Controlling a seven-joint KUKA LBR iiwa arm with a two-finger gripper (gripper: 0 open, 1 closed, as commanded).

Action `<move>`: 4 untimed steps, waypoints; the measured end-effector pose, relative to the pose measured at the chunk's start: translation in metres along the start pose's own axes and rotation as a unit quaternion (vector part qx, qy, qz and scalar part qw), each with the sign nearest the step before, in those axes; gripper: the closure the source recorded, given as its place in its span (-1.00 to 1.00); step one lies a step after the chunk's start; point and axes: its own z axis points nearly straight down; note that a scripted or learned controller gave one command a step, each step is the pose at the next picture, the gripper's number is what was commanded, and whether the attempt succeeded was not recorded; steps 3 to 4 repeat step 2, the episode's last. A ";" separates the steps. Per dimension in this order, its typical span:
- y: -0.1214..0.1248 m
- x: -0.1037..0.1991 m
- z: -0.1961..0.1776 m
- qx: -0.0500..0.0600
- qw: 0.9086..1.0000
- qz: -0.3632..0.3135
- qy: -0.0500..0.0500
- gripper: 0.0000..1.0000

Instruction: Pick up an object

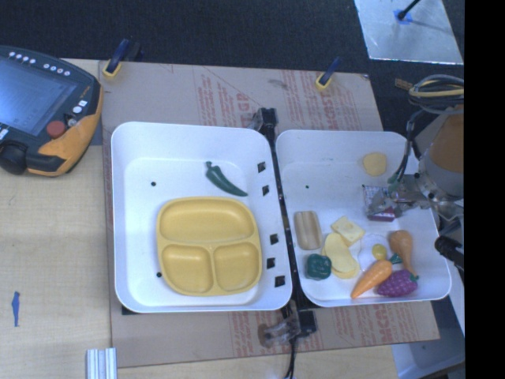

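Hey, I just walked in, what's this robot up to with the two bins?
The arm reaches in from the right, with its gripper low over the right bin, above the toy food. Nothing can be seen in it. In that bin lie a carrot, purple grapes, a bread piece, yellow slices and a round yellow piece. The left bin holds a yellow tray and a green pepper.

- Wooden bench [47, 243], covered in the middle by a brown cardboard sheet [237, 93].
- On the cardboard, side by side and touching: left white bin [130, 144], right white bin [331, 144].
- At the bench's far left corner: teach pendant [43, 109].
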 end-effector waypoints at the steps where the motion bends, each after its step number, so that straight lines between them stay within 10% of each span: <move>1: -0.006 0.103 -0.013 0.001 1.000 -0.005 0.003 1.00; 2: -0.033 0.173 -0.093 -0.001 1.000 -0.002 0.002 1.00; 4: -0.033 0.173 -0.093 -0.001 1.000 -0.002 0.002 1.00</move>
